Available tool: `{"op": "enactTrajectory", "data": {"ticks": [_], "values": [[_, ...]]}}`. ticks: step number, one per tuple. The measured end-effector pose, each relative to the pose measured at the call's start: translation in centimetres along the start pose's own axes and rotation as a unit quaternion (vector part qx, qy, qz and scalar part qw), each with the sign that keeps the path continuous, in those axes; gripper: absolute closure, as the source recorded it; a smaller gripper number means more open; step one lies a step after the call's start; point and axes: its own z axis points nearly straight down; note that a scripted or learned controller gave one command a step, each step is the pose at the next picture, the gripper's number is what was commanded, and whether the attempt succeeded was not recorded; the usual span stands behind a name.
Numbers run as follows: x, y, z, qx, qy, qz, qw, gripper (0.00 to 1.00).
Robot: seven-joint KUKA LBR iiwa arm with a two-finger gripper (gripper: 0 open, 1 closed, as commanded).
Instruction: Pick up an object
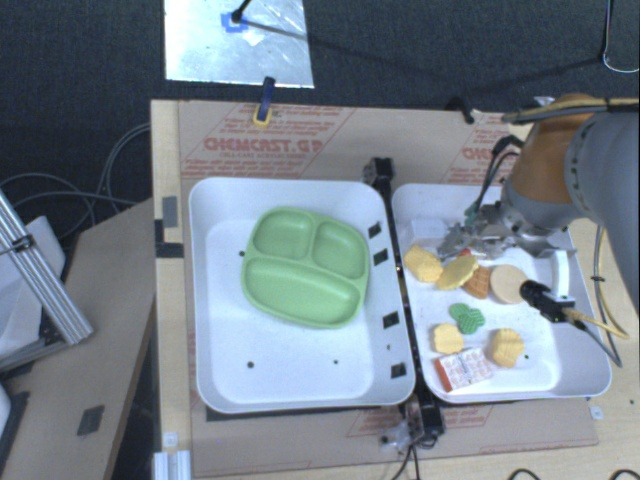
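Note:
The right bin [575, 373] holds several toy food pieces. A yellow lump [423, 265] and a yellow wedge [460, 271] lie near its upper left. Beside them are an orange-brown disc [480, 284] and a pale round disc [507, 284]. Lower down are a green piece [466, 317], a yellow cube [448, 339], a ridged yellow piece [506, 347] and a red-and-white packet [465, 369]. My gripper [465, 242] hangs low over the upper left of this bin, just above the yellow wedge. I see nothing gripped in it.
The left bin [220, 368] holds a green divided plate [304, 266]. A black divider with clips [392, 268] runs between the bins. The grey arm with its orange band [545, 163] enters from the right, above the right bin's back edge.

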Motion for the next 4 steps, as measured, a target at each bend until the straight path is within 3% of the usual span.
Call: {"op": "enactTrajectory", "data": {"ticks": [1,2,3,4], "values": [[-0.2,0.4,-1.7,-0.008,-0.003,0.001,1.0,1.0],[-1.1,1.2,-7.4,0.0,0.002,0.0,1.0,1.0],[-1.0,1.2,-13.9,0.0,0.002,-0.002,1.0,1.0],[-1.0,1.3,-13.7,0.002,0.003,-0.002,1.0,1.0]]}}
